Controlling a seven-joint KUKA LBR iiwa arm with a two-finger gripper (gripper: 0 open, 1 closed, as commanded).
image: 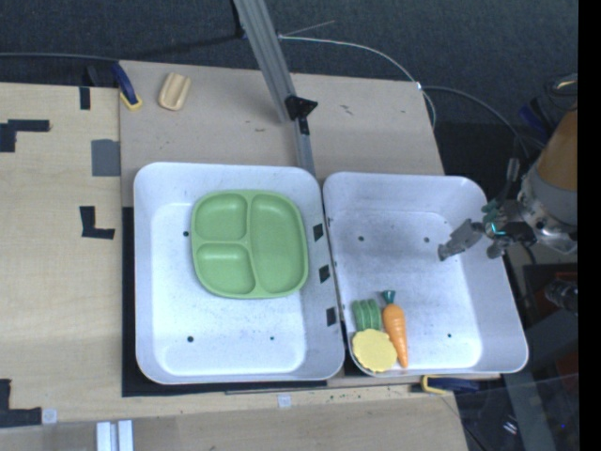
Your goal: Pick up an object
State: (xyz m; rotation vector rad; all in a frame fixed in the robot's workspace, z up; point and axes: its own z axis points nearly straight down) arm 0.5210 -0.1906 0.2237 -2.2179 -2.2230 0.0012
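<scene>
Taking the right bin (413,195) as the mark, the left bin (150,252) touches its left side and holds a divided plate (250,243), a carrot (395,333) lies in its near left corner, and the pincer (457,244) hangs over its right part.

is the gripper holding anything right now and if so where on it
Nothing is held. The gripper hovers over the right bin, apart from the carrot.

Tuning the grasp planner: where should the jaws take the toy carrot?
Grip the carrot across its thick orange upper body, coming from above. It lies flat, lengthwise toward the bin's near wall, tapering downward, with the yellow piece touching its left side, so clearance is probably tight.
</scene>
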